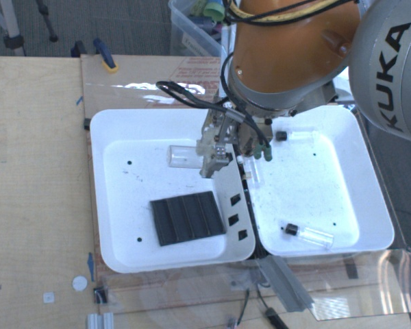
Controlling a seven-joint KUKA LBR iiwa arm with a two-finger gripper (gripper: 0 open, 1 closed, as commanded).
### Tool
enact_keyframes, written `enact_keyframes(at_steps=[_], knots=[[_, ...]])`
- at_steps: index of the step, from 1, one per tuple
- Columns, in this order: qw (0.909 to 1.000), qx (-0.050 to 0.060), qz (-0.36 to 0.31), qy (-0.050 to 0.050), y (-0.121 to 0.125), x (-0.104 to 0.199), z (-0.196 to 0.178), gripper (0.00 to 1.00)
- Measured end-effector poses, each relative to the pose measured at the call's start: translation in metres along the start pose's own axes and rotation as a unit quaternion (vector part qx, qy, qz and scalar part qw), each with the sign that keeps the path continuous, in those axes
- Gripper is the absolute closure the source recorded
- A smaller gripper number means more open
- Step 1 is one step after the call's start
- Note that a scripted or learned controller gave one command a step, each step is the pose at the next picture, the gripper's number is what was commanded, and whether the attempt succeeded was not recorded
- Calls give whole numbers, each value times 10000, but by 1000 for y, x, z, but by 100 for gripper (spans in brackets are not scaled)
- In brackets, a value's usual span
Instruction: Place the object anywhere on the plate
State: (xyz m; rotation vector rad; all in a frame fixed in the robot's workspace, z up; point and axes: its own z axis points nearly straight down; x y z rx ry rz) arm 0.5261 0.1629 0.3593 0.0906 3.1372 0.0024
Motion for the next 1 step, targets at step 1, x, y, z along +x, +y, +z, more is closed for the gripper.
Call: enact_keyframes(at_steps=[1], knots=[[9993, 1, -365, 11, 15, 48, 66, 100]])
